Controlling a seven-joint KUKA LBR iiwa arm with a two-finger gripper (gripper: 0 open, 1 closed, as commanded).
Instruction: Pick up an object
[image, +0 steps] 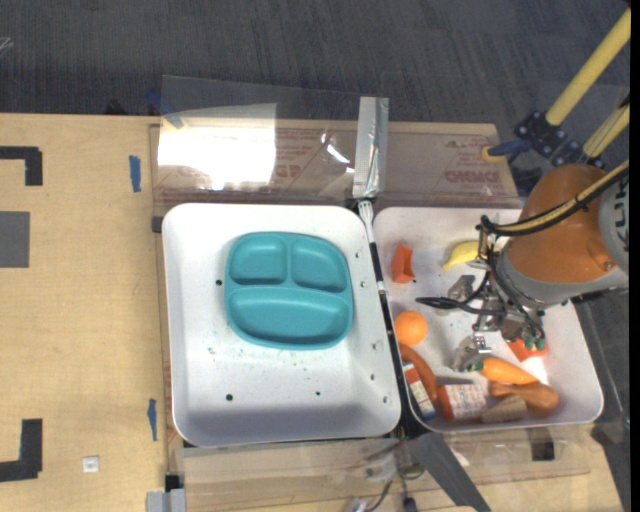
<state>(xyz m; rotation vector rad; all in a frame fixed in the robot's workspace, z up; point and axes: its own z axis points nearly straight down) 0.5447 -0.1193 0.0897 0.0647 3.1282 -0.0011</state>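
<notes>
Setting: wooden bench (70, 330) on dark carpet; clear plastic sheet and a taped strip behind the bins.

Container 1: left white bin (280, 395), well to the left of the gripper. Holds one teal divided plate (290, 288), three compartments, lying flat near the bin's middle.

Container 2: right white bin (585, 385), in which the gripper (480, 325) hangs, below the orange band (565, 235) of the arm. Contents, placed from the gripper:
- orange ball (410, 327), just left of it
- small orange wedge-shaped piece (402, 263), up and to the left, by the bin's dividing wall
- yellow banana-like piece (461, 254), above it, partly behind the wrist
- carrot (510, 373), just below it; orange, tapered, long axis running left to right, slightly downward to the right, narrow tip pointing left
- brown bread-like piece (538, 398), below and to the right, touching the carrot
- labelled bottle or can (470, 400) lying on its side, below
- red tube-shaped item (417, 380), below left, long axis running up-left to down-right
- red-and-white scrap (530, 347), just right

Gripper state: dark fingers point down into the bin; whether spread or closed, cannot tell; nothing visibly between them
</notes>
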